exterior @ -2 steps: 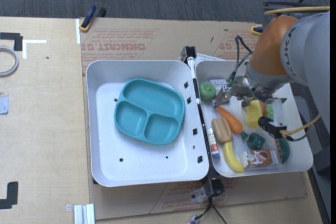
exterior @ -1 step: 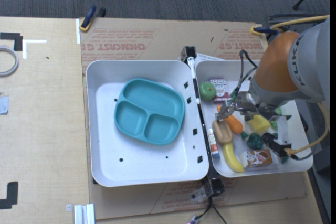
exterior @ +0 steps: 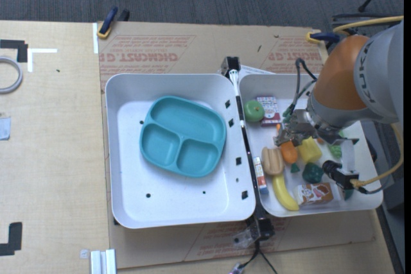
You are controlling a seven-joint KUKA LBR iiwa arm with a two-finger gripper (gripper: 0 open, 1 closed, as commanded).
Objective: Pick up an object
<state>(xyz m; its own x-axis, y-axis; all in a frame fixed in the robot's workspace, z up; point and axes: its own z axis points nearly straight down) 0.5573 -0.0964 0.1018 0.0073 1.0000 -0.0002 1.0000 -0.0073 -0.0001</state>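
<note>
You were working in the right bin (exterior: 369,199), where the gripper (exterior: 292,138) hung low over a crowded pile of toy food. Right under it sat an orange piece (exterior: 289,153), with a yellow block (exterior: 310,149) just beside it and a tan bread-shaped piece (exterior: 272,161) touching on the other side. A banana (exterior: 283,193) lay nearer the front wall, a green apple (exterior: 254,111) near the back by the divider.

To do this grab well, you needed to settle on one item, most likely the orange piece, and come straight down so its neighbours did not get nudged or wedged in with it. The tight packing was the main risk, in my judgement.

The arm (exterior: 359,77) reached in from the right, its orange band above the wrist, bent down steeply into the bin. Whether the gripper was spread or closed could not be told; its body hid the tips. The left bin (exterior: 122,202) held a teal divided plate (exterior: 183,137).
</note>
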